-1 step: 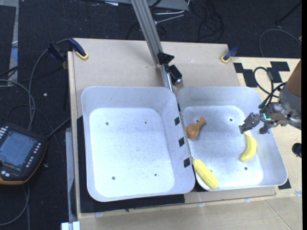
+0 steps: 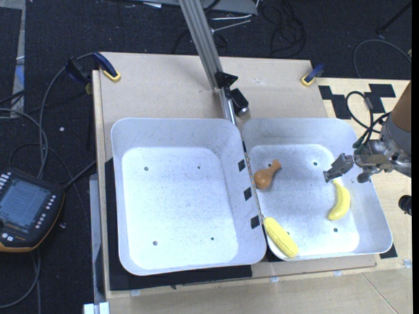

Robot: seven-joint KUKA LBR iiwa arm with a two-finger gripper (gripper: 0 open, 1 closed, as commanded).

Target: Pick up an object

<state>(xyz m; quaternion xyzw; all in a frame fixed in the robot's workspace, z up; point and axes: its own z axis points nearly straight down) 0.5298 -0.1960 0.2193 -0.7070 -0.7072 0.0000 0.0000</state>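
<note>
- We take the right bin (image 2: 308, 150) as our landmark; the left bin (image 2: 131, 142) lies just beside it on its left, their rims touching.
- Near the right bin's left wall we see a brown, pear-shaped object (image 2: 266, 174) lying on the floor.
- At the bin's front left corner a yellow corn cob (image 2: 281, 237) rests against the rim.
- Toward the bin's right side lies a banana (image 2: 340, 201), curved, well apart from the corn.
- Above the bin's right part hangs the gripper (image 2: 348, 165), just above the banana's upper end; its fingers look parted with nothing between them, though the view is coarse there.
</note>
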